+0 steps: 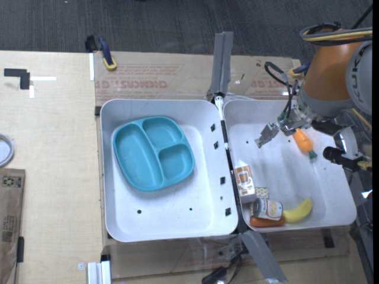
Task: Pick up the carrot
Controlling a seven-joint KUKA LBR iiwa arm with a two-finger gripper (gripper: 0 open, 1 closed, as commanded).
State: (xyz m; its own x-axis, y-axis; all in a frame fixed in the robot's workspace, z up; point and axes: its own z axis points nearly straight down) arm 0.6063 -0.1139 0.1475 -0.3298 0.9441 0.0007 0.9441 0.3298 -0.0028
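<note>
Over the right bin (pixel 331 212), upper half: the claw (pixel 283 130) hangs from the grey arm (pixel 331 70), whose bulk and orange band cover the bin's far right corner. One finger (pixel 265 136) juts left and down, pale grey, clear of the bin floor so far as the slant allows. The other finger sits toward the carrot and is lost in wrist hardware and cables; cannot tell whether the claw is released or clenched.

Carrot (pixel 303 141): orange, short, tilted, just right of the claw, in the right bin's upper right part. Its upper end runs up against the claw's body; whether it is touching or merely beside cannot be settled. Nothing shows it between the fingers.

Near edge of the right bin, left to right: a small carton (pixel 244 180) against the divider, a little can (pixel 267 207), a red-orange piece (pixel 266 222) half tucked under the can and hard to identify, a banana (pixel 298 210).

Left bin (pixel 118 218): a blue divided plate (pixel 154 152), three compartments, well apart from the claw.

Bench (pixel 47 129) left of the bins: a roll of tape (pixel 5 151), cut off by the frame edge.
</note>
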